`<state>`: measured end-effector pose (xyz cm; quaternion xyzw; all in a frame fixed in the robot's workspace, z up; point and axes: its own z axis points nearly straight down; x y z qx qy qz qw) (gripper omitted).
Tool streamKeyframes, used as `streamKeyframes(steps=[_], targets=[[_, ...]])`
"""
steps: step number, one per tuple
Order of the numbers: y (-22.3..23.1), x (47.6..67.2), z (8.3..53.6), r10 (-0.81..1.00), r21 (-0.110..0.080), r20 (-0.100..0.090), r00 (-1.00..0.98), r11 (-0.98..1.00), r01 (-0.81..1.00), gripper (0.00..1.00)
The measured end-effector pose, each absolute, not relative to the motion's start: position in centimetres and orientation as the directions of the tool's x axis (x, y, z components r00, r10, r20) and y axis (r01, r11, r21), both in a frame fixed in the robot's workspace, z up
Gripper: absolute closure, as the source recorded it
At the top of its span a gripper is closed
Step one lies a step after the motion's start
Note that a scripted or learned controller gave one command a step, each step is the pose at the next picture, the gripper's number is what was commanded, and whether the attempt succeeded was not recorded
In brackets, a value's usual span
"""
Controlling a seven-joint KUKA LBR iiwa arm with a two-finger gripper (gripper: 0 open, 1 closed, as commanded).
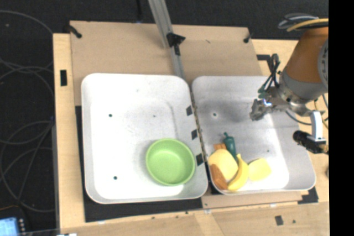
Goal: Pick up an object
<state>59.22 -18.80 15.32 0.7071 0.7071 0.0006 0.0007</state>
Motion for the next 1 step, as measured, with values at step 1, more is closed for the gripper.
streamKeyframes(steps=[1], targets=[[-18.59, 59.48, 21.78, 1.000, 0.008, -0.002, -0.003, 0.003, 1.000, 1.00]])
